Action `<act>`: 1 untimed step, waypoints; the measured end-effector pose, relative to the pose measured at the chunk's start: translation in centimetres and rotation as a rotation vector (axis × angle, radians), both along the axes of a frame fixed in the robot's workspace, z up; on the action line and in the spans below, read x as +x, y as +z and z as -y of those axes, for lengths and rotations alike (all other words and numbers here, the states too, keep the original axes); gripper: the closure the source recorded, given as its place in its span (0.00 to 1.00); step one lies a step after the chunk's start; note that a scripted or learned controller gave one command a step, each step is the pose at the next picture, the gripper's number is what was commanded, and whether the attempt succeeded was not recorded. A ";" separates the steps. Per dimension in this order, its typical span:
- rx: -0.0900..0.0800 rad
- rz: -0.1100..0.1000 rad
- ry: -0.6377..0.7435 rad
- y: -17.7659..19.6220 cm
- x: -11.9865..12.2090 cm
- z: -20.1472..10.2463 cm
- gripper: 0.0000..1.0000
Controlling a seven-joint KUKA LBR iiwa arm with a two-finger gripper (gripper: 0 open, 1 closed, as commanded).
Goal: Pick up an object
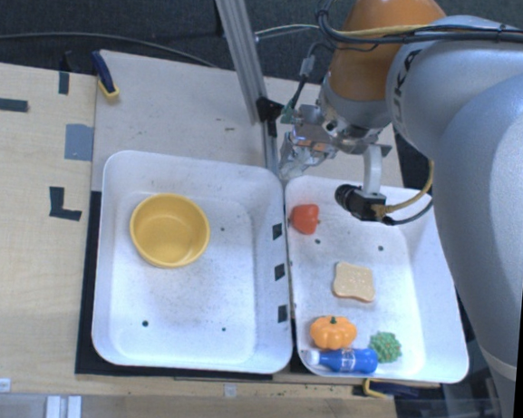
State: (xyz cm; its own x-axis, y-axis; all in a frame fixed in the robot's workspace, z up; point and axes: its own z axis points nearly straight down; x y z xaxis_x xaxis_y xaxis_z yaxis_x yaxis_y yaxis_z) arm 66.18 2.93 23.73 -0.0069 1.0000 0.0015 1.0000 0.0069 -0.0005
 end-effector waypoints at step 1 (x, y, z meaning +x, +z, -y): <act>0.000 -0.003 0.000 -1.6 -0.9 -5.7 1.00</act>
